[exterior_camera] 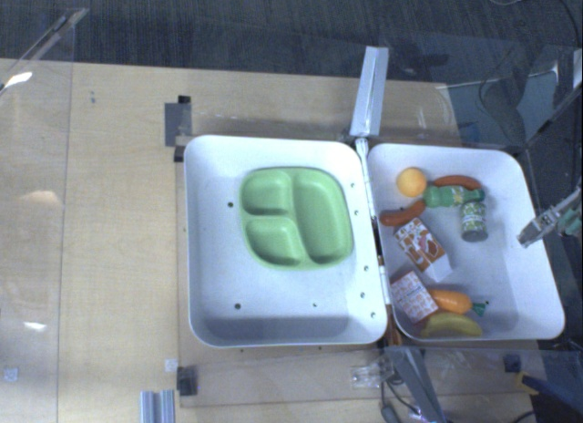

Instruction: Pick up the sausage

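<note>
- Sausages: two lie in the right bin (537, 257), which sits at the bench's (100, 230) right end. One sausage (402, 213) lies slantwise by the bin's left wall, just below an orange ball (412, 181). The other sausage (455, 181) lies near the far wall, just right of the ball and touching the top of a green bottle (453, 197).
- Can (473, 219): stands just below the bottle's right end, near the bin's middle.
- Cartons: a brown-and-white carton (422, 243) lies under the nearer sausage; a second carton (412, 296) lies nearer the front-left corner of the bin.
- Carrot (453, 302) and banana (453, 324): close together at the bin's front wall, the carrot just right of the second carton, the banana below it.
- Left bin (219, 294): holds a green tray (297, 215) with three compartments, set toward the far half of the bin.
- Gripper (537, 228): a small part of it shows at the right edge of the right bin, well apart from both sausages. Whether the jaws are released or clenched cannot be told; nothing shows between them.
</note>
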`<state>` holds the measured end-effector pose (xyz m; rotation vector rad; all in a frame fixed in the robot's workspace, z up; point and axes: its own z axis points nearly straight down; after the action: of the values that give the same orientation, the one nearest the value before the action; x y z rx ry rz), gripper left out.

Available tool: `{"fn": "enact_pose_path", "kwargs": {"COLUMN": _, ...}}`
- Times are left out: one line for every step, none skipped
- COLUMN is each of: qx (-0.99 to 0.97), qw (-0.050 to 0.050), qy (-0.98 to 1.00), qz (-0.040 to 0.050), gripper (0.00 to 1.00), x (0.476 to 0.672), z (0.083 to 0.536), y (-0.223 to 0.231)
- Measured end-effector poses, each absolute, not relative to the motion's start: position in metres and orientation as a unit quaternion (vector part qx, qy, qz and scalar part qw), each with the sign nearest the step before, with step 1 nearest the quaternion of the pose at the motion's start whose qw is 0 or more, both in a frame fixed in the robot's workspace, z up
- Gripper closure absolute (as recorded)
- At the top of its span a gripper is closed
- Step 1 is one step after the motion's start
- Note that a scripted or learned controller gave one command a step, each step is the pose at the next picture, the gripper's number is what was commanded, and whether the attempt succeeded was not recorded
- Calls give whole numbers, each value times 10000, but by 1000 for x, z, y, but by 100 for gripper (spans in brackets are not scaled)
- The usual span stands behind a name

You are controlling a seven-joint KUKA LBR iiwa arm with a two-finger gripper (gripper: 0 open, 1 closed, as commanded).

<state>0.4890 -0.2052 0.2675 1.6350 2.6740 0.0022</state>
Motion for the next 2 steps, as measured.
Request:
{"fn": "enact_pose_path", "kwargs": {"qx": 5308, "qw": 34, "qy": 8475, "qz": 13, "gripper": 100, "x": 490, "z": 260, "y": -205}}
{"fn": "enact_pose_path", "kwargs": {"qx": 5071, "qw": 40, "qy": 8619, "qz": 6, "gripper": 100, "x": 489, "z": 267, "y": -205}}
